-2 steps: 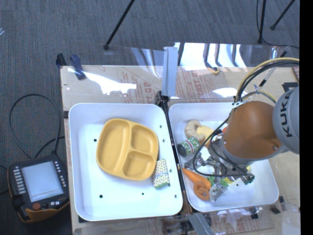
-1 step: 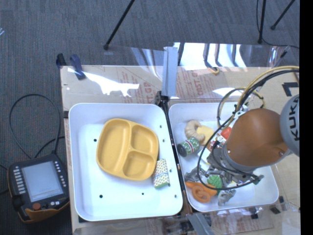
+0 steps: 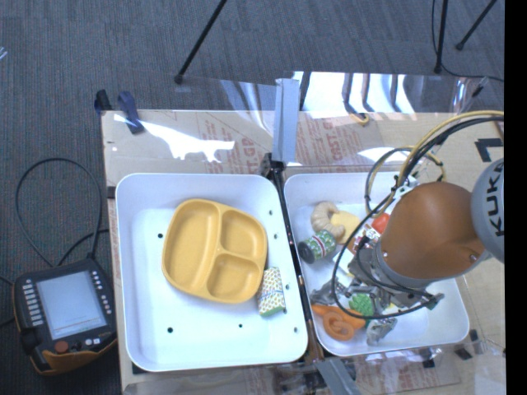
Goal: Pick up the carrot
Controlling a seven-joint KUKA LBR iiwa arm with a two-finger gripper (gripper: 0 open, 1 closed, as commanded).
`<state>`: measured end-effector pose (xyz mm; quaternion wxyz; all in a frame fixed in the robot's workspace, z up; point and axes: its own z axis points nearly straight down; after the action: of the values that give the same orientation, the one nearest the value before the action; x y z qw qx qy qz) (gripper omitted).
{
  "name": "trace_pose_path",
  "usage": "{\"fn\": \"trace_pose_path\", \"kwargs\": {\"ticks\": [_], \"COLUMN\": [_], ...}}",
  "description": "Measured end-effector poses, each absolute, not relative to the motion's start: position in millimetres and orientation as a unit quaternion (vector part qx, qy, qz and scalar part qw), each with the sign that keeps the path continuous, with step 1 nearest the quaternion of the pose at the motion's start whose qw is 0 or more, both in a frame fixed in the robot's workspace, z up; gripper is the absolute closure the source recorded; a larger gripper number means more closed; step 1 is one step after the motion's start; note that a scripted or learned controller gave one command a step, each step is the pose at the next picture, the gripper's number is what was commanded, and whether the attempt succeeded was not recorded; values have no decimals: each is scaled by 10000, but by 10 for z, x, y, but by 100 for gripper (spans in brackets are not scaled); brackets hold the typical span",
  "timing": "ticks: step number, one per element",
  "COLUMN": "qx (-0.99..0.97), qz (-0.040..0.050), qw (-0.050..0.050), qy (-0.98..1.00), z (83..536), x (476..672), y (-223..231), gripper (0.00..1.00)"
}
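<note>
The carrot (image 3: 338, 322) is an orange piece lying near the front left corner of the right bin (image 3: 451, 329). My gripper (image 3: 363, 296) hangs below the orange-banded wrist, low in that bin, just above and to the right of the carrot. The wrist and cables hide most of the gripper. A small green object (image 3: 361, 304) sits right under it, beside the carrot. I cannot see anything held.
The right bin also holds a green can (image 3: 319, 245), a beige toy (image 3: 324, 215), a yellow piece (image 3: 347, 221), a red item (image 3: 380, 222) and a silver object (image 3: 380, 330). A yellow divided plate (image 3: 216, 251) and a patterned packet (image 3: 271, 290) lie in the left bin (image 3: 144, 319).
</note>
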<state>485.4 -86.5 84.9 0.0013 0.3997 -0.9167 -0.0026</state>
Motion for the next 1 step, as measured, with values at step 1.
{"fn": "trace_pose_path", "kwargs": {"ticks": [1], "qx": [4152], "qz": [-24], "qw": [5], "qy": [-9097], "z": [852], "x": [4819], "y": [-1004], "gripper": [0]}}
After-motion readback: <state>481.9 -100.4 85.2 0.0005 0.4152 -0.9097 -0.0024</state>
